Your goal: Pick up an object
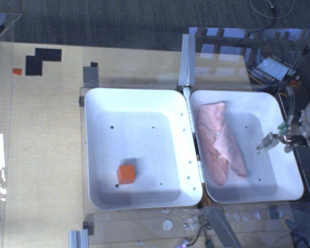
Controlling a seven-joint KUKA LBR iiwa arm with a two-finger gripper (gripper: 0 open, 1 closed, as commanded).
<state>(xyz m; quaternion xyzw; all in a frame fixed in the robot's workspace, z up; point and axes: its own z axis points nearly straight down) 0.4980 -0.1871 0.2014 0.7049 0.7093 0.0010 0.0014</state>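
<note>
You see a pink cloth (219, 142), folded into a long rumpled roll, lying lengthwise along the left side of the right bin (279, 192). A small orange block (126, 174) sits in the left bin (98, 138), near its front left corner. Your hand (271, 142) reaches in from the right over the right bin's right side, apart from the cloth, with nothing between its fingers; whether they stand wide or narrow you cannot tell. Both bins rest side by side on the pale wooden surface (41, 154).
</note>
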